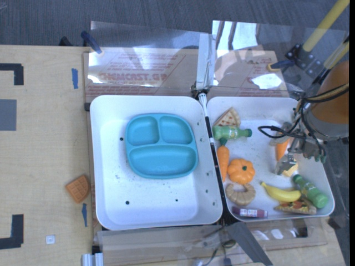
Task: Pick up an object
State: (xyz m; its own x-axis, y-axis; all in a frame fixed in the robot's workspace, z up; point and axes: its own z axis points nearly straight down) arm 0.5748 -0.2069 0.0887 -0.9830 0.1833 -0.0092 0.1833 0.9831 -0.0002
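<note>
1. The pale wooden worktop (pixel 39 148) carries black tape marks and short blue tape strips at its left, and a small brown waffle-shaped toy (pixel 78 188) lies on it just outside the left bin.
2. The shallow white left bin (pixel 111 204) holds a blue plastic divided plate (pixel 161 146) with three compartments.
3. Clear plastic sheeting (pixel 166 49) stands behind both bins, over dark grey carpet (pixel 138 1).
4. The shallow white right bin (pixel 249 112) holds, along its left side, a tan wedge of toy sandwich (pixel 228 118), a green plastic bottle lying flat (pixel 230 132), an orange toy carrot (pixel 223 159), an orange toy pumpkin (pixel 242 170) and a beige bagel-like ring (pixel 241 193).
5. Near the front edge lie a small dark red tube (pixel 250 212), a yellow toy banana (pixel 281 192), a toy pizza slice (pixel 295 207) and a second green bottle (pixel 310 190).
6. The grey arm with its orange band (pixel 335 101) reaches in from the right, wrist low over the right bin.
7. The pincer (pixel 288 163) points down near an orange and pale yellow piece (pixel 284 148); I cannot tell how it is set.
</note>
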